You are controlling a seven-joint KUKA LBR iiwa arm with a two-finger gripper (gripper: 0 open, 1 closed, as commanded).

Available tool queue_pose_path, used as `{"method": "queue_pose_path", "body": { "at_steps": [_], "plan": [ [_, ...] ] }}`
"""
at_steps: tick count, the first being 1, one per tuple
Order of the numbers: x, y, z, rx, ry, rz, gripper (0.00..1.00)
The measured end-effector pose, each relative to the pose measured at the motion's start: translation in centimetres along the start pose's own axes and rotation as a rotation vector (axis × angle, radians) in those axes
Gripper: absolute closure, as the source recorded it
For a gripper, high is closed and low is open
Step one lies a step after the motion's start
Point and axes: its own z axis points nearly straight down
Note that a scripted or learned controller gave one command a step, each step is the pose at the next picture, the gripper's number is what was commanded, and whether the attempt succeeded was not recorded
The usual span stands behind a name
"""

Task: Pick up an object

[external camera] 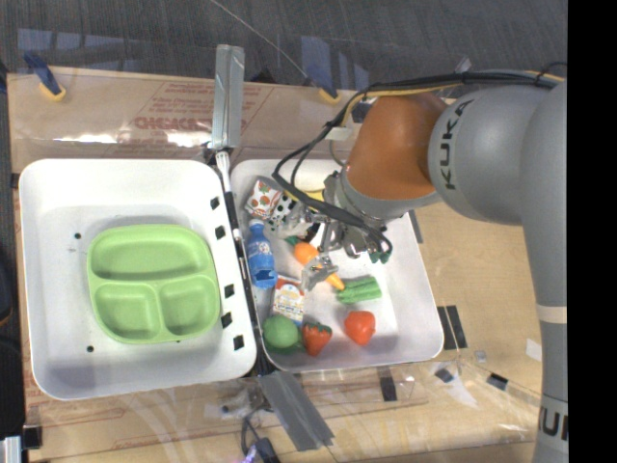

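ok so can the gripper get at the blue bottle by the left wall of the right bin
Probably yes. The blue bottle lies uncovered on top, and the gripper hangs just to its right. The bin wall close on its left may crowd one finger.

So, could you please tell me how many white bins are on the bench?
2. The left bin holds a green divided tray; the right bin holds the small toy foods, under the arm.

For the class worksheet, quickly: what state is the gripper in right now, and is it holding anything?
Gripper: low in the right bin, above the orange carrot; open or closed, and holding anything, cannot be told.
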Motion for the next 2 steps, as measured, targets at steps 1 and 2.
{"method": "queue_pose_path", "body": {
  "at_steps": [1,2],
  "plan": [
    [3.55,1.76,2.26,0.009,-0.016,0.039,0.0],
    [3.43,2.11,1.48,0.005,-0.014,0.031,1.0]
  ]
}}
